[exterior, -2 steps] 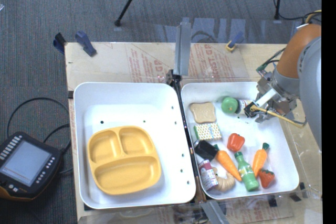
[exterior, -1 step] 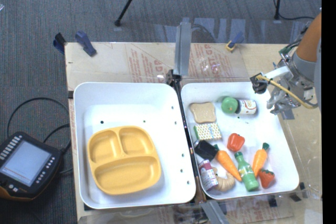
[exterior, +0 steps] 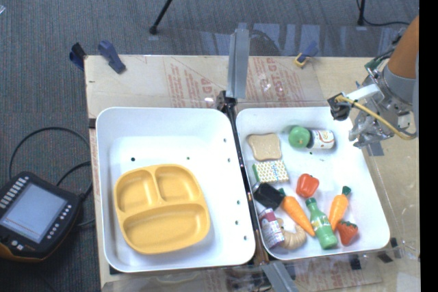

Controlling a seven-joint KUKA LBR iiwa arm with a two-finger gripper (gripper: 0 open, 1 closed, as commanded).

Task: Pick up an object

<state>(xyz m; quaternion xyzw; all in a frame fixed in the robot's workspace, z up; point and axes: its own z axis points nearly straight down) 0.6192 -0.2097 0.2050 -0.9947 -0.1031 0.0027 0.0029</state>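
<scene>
My gripper (exterior: 365,132) hangs over the far right edge of the right bin (exterior: 363,167), on the grey arm with the orange band. It is apart from every object. Nearest to it lie a small bottle (exterior: 323,139) and a green round fruit (exterior: 299,137), to its left. Further forward are a bread slice (exterior: 264,146), a cracker box (exterior: 270,171), a red pepper (exterior: 307,184), a carrot (exterior: 296,213), a green bottle (exterior: 320,222), a second carrot (exterior: 339,208) and a strawberry (exterior: 348,232).
A yellow divided plate (exterior: 161,207) lies in the left bin (exterior: 164,126). A can (exterior: 272,229) and a black item (exterior: 268,195) sit by the right bin's left wall. A grey post (exterior: 237,68) stands behind the bins. A pendant (exterior: 31,215) lies on the floor at left.
</scene>
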